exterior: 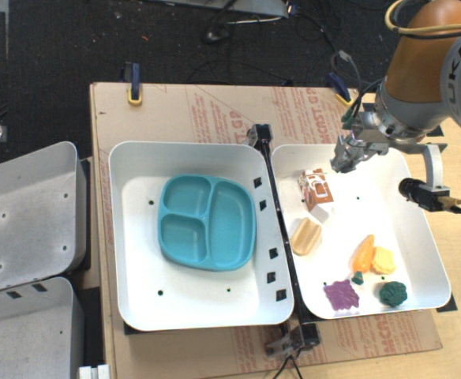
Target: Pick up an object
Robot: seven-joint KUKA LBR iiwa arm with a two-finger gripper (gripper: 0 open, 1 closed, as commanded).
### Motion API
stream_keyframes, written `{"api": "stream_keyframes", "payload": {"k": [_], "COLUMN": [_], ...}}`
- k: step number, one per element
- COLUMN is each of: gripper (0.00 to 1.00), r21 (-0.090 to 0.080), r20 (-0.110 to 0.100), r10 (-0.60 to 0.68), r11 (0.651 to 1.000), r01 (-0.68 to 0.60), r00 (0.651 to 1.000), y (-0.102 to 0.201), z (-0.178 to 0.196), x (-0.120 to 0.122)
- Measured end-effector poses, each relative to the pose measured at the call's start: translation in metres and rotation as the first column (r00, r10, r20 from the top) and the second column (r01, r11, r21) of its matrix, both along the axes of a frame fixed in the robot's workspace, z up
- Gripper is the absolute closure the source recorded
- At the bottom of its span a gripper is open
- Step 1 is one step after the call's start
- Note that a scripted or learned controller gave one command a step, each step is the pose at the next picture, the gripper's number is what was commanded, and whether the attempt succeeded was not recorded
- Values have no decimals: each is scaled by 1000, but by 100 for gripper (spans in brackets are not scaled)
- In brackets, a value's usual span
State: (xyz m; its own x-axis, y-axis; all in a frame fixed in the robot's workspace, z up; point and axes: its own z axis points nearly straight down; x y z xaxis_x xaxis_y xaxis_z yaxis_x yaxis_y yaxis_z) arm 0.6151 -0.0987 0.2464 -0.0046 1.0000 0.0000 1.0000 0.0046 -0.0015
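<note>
My gripper hangs over the back of the right bin, just right of and above a small brown-and-white carton. Nothing shows between its fingers. In the same bin lie a tan bread roll, an orange and yellow toy, a purple bunch and a dark green lump. A teal divided plate lies in the left bin.
Both bins rest on a cardboard sheet. A black divider strip runs between them. Spare white bins stand at the far left. Blue clamps hold the board's back edge.
</note>
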Motion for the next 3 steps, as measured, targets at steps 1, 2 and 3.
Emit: {"api": "stream_keyframes", "payload": {"k": [1,2,3], "gripper": [100,100,100], "r21": [0,0,0], "r20": [-1,-1,-2], "r10": [1,-1,1], "r11": [1000,1000,1000], "r01": [-1,1,-1], "r00": [1000,1000,1000], "y": [55,104,161], "z": [-9,-20,-28], "x": [-7,-27,-45]}}
